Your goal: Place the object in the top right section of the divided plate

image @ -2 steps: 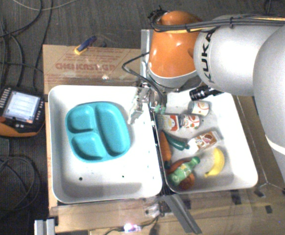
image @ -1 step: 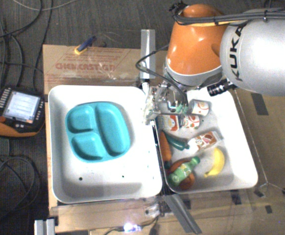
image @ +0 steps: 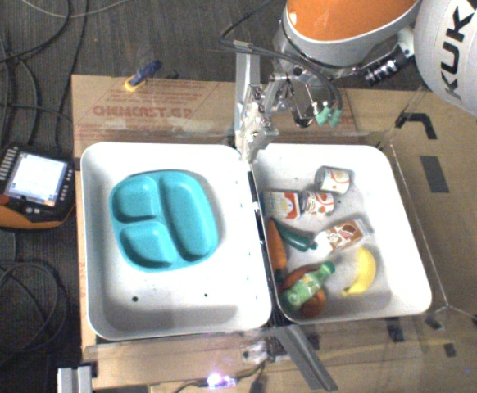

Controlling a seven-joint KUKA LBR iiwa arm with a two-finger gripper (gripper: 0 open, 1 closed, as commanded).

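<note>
A handheld control pendant with a lit screen (image: 27, 185) lies on dark carpet at the frame's left edge, black cables (image: 25, 72) looping around it. Near the upper left, a small blue-and-yellow item (image: 141, 74) rests by printed cardboard (image: 152, 111).

looks like a robotics lab: a kuka arm (image: 361, 15) hangs over two white bins (image: 99, 301) set on flattened cardboard (image: 165, 109), loose black cables (image: 25, 47) trail across dark carpet, and an orange-edged teach pendant (image: 27, 185) lies on the floor beside them.
</note>
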